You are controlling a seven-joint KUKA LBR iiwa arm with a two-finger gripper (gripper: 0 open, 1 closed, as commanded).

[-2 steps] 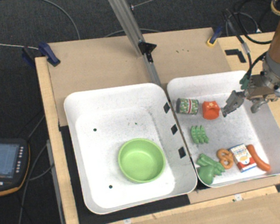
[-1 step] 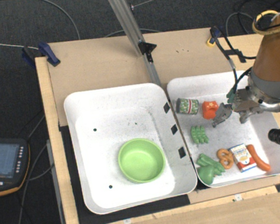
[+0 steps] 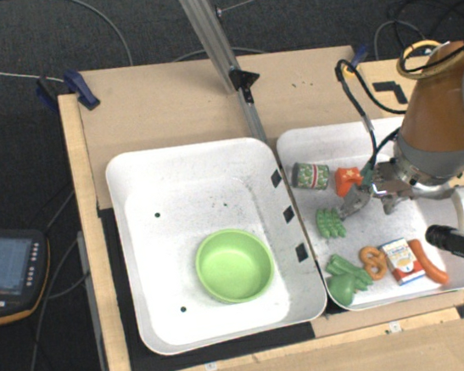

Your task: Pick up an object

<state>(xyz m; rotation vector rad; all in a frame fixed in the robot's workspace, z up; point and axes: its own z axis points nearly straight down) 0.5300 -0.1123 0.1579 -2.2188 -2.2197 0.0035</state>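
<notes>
Worktop [image 3: 203, 99], brown board, bearing two shallow white bins side by side. Left bin [image 3: 132, 203]: one lime-green bowl [image 3: 234, 264], upright, toward the near wall. Right bin [image 3: 451, 278]: a small can with green and red label [image 3: 310, 175] lying on its side near the far-left corner; a small orange-red piece [image 3: 348, 178] just right of the can; a green leafy toy [image 3: 331, 223] below it; a larger green toy [image 3: 345, 276] in the near-left corner; a pretzel-shaped piece [image 3: 373, 261] beside that; a small white and orange carton [image 3: 403, 261]; an orange carrot-like stick [image 3: 433, 267] touching the carton's right side. Arm: grey with orange band [image 3: 436, 104], entering from the right and bent down over the right bin's middle, wrist turned so the tool points leftward. Pincer [image 3: 356, 201]: low in the bin, its tips lying between the orange-red piece above and the green leafy toy below and to the left; nothing can be seen between the tips, and whether they are spread or closed cannot be told from here. Likeliest candidates for the pick, by nearness: the orange-red piece, just beyond the tips toward the far wall, and the green leafy toy, just beside them toward the near wall, its long axis running roughly far-to-near. No object lifted as yet.
</notes>
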